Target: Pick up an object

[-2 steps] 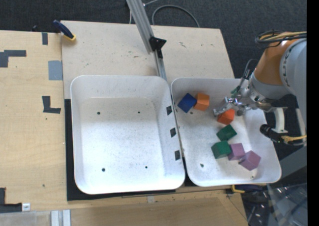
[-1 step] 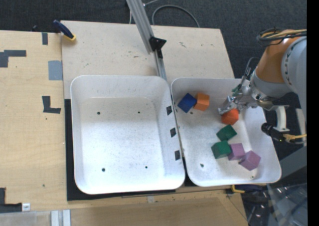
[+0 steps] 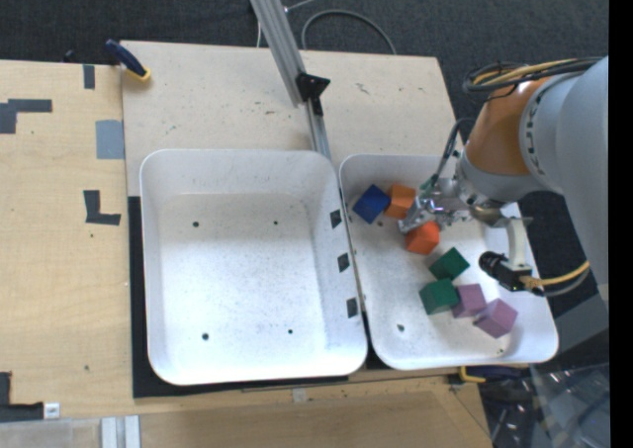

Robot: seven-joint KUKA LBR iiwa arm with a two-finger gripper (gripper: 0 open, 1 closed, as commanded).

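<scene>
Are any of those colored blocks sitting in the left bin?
No, the blue block, orange blocks, green blocks and purple blocks all lie in the right bin.

Both bins are white, the left bin (image 3: 242,268) speckled with a few dark dots. In the right bin (image 3: 534,342) there's a blue cube (image 3: 371,204), two orange cubes (image 3: 402,201) (image 3: 423,237), two dark green cubes (image 3: 450,264) (image 3: 438,297) and two pale purple ones (image 3: 469,300) (image 3: 496,317). The counter (image 3: 208,100) is light tan wood with grey tape patches at the left of the frame. The arm (image 3: 554,130) is grey with an orange band.
</scene>
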